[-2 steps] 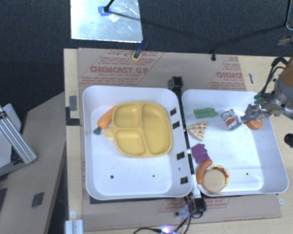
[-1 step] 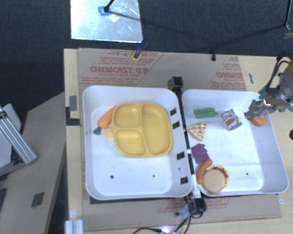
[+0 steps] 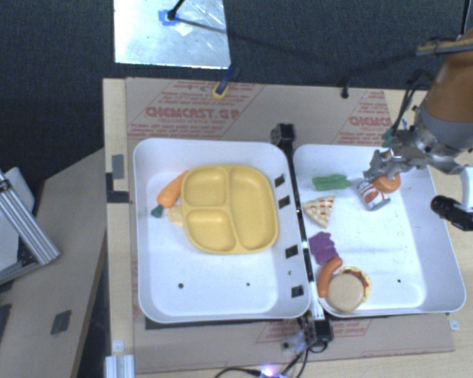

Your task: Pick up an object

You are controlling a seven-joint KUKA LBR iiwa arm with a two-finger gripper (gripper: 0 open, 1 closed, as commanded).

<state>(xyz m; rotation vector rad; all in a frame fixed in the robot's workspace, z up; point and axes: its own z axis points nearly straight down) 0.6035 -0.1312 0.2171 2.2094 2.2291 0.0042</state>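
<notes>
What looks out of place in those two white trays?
In the left bin, a toy carrot lies wedged against the rim of the yellow divided plate, not in any compartment. Something small and pale beside it is too blurred to identify. Nothing looks spilled or broken.

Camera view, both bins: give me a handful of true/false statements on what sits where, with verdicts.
1. The yellow three-compartment plastic plate lies in the left white bin. True.
2. The orange toy carrot lies in the right white bin. False: it lies in the left bin, against the plate's left edge.
3. The green flat toy piece lies in the right bin, near its far left corner. True.
4. The toy pizza slice rests in one of the plate's compartments. False: it lies on the right bin's floor, near the divider.
5. The gripper hangs over the left bin. False: it is over the right bin's far part, beside a small orange and white object.
</notes>
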